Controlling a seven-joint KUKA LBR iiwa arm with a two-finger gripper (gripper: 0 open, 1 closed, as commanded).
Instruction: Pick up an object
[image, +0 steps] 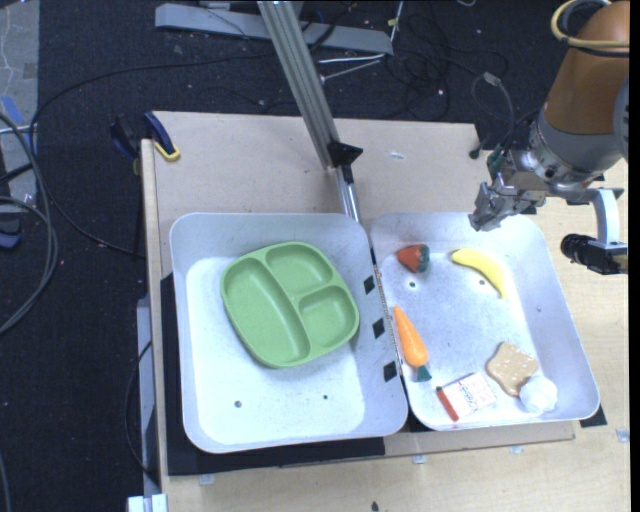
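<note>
Camera view looks down at a slant on a wooden bench (250, 160) that bears two white bins side by side. We see the arm (590, 80) come in from the upper right, and its gripper (492, 212) hangs over the far rim of the right bin (560, 300), close to that bin's far corner. We cannot tell if the jaws are apart or together, because the tips are dark and small against the rim, and we see nothing between them.

All the loose things lie in the right bin. The banana (478, 268) is nearest to the gripper, just below it, with bare floor around it on every side. The strawberry (412, 257) lies near the bin's left wall, well apart from the banana. The carrot (409, 340) lies along this left wall, very near the edge, so there is little room on that side. At the near right corner the piece of toast (511, 368) touches a white ball (538, 394), and the red and white box (467, 396) lies just beside them, near the front rim. The middle of this bin is open floor.

The left bin (200, 400) bears a green divided plate (290, 303), with wide free floor toward the front.
</note>
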